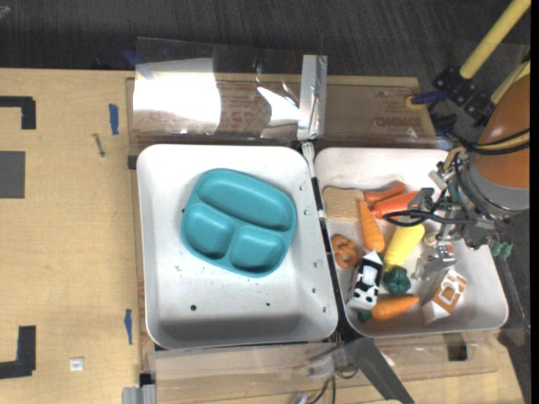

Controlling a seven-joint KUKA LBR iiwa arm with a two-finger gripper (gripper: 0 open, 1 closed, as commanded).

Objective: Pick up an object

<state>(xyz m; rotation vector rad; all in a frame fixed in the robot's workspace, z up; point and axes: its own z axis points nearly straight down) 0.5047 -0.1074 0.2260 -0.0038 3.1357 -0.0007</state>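
The arm hangs low over the right bin [493, 310], and its gripper [434, 255] is down among the toys, close to the yellow corn [402, 242] and just above a little white box [446, 293], so this looks like the reaching step of the pick. I cannot tell how the jaws stand or if they have hold of anything (the wrist and its wires hide them). Next, it probably needs to settle over one toy, close on it and lift straight up
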